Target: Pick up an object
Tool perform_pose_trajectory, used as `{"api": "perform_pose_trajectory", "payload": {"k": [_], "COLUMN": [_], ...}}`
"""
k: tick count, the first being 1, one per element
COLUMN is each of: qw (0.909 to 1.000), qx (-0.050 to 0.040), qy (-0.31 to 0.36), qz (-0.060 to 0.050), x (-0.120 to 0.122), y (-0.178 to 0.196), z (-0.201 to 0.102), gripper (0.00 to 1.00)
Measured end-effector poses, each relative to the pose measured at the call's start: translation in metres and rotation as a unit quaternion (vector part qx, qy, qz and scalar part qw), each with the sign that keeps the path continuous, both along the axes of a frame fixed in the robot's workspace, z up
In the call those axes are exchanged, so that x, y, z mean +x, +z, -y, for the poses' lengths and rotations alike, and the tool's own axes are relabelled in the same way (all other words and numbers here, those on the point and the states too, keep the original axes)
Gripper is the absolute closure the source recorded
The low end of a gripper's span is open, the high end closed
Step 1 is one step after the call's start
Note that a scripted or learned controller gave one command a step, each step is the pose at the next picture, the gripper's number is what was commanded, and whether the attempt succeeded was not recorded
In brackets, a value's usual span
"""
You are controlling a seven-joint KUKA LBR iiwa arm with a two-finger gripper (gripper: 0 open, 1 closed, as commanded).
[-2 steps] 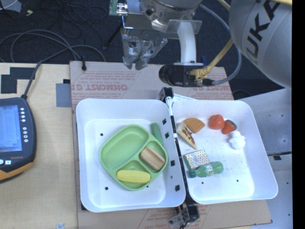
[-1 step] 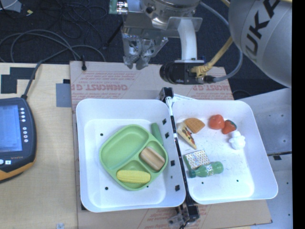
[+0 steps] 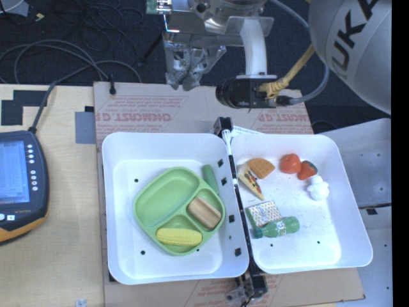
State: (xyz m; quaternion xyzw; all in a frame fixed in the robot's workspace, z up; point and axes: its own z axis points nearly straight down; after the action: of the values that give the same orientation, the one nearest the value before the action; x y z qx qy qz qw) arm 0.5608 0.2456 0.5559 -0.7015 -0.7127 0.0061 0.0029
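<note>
My gripper (image 3: 185, 78) hangs high above the bench, behind the far edge of the left bin (image 3: 118, 152), with nothing between its fingers. They hang close together. In the left bin a green divided plate (image 3: 167, 197) holds a yellow corn cob (image 3: 179, 236) and a tan bread roll (image 3: 204, 212). The right bin (image 3: 339, 235) holds a pizza slice (image 3: 250, 181), a brown cookie (image 3: 262, 167), a red tomato (image 3: 290, 163), a strawberry (image 3: 307, 169), a white figure (image 3: 317, 188), a patterned packet (image 3: 262, 213) and a green bottle (image 3: 279, 228).
A teach pendant (image 3: 19, 181) lies on the bench at the left. A cardboard sheet (image 3: 160, 110) lies under both bins. Cables run across the dark floor behind. A green stick (image 3: 210, 178) leans at the plate's right edge.
</note>
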Motion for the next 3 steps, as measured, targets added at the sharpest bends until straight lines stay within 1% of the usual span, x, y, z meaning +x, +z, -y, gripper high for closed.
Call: {"api": "perform_pose_trajectory", "payload": {"k": [3], "qw": [0.9999], "qx": [-0.0022], "qy": [0.010], "qz": [-0.007], "x": [-0.002], "y": [0.027], "z": [-0.006], "gripper": [1.00]}}
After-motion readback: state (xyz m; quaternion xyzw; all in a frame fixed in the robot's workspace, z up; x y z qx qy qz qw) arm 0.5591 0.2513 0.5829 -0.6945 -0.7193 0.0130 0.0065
